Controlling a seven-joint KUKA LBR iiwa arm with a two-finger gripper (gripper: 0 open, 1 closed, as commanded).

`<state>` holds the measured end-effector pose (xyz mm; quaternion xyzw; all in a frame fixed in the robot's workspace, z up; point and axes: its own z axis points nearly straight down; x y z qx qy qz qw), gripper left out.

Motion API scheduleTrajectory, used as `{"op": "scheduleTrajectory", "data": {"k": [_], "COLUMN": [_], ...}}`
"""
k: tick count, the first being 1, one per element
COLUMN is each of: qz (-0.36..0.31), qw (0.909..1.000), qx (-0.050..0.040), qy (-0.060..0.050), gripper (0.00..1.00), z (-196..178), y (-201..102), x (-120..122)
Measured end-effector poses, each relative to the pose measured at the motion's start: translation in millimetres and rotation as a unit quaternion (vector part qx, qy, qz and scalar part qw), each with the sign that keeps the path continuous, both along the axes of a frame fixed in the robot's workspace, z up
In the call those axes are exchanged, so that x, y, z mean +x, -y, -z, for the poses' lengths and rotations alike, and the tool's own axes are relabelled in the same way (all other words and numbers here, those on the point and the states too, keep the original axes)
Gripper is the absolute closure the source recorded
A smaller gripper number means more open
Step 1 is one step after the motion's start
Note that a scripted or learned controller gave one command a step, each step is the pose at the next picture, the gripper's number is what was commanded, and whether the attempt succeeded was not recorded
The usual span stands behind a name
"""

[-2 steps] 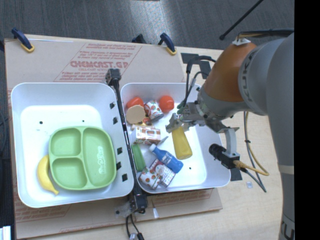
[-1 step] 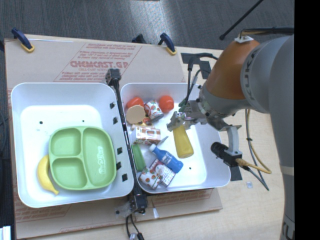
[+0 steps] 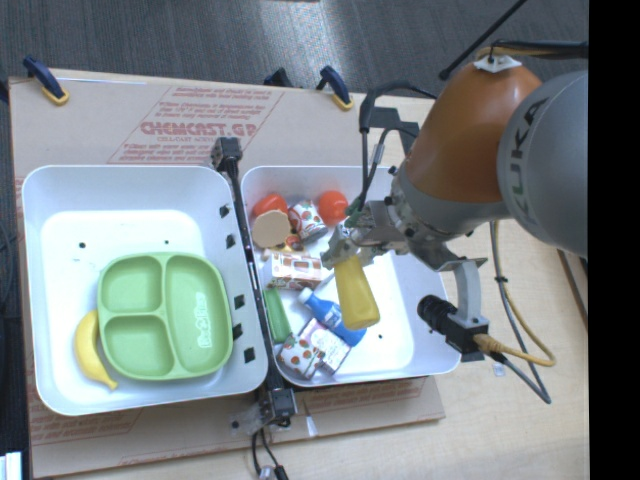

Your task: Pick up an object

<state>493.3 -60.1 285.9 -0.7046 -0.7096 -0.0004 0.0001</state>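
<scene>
- Gripper [image 3: 345,251] hangs over the right bin [image 3: 400,353], below the grey wrist and the orange band [image 3: 470,133], with a yellow bottle [image 3: 356,293] directly under it.
- Whether it is clamped on the bottle or merely touching its top, I cannot tell; the bottle's upper end meets the tool and is partly hidden there.
- Yellow bottle lies tilted, its lower end resting toward the middle of the right bin, just beside a blue bottle [image 3: 328,315] on its left.
- Left of the tool lie a small printed carton [image 3: 296,266], a tan round piece [image 3: 270,230], and two red-orange items [image 3: 333,206] near the bin's far wall.
- Near the front wall sits a red-and-white carton [image 3: 310,353], with a green stick [image 3: 276,314] along the left wall.
- Left bin [image 3: 60,218] holds a green divided tray [image 3: 165,315] and a banana [image 3: 90,351] touching the tray's left edge.
</scene>
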Motion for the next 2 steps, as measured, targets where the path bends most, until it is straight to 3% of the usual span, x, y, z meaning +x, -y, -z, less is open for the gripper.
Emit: {"op": "scheduleTrajectory", "data": {"k": [1, 2], "qz": [-0.003, 0.000], "qw": [1.0000, 1.0000], "qx": [-0.0002, -0.0003], "qy": [0.000, -0.002], "gripper": [1.00, 1.00], "z": [-10, 55], "y": [0, -37], "x": [0, -17]}}
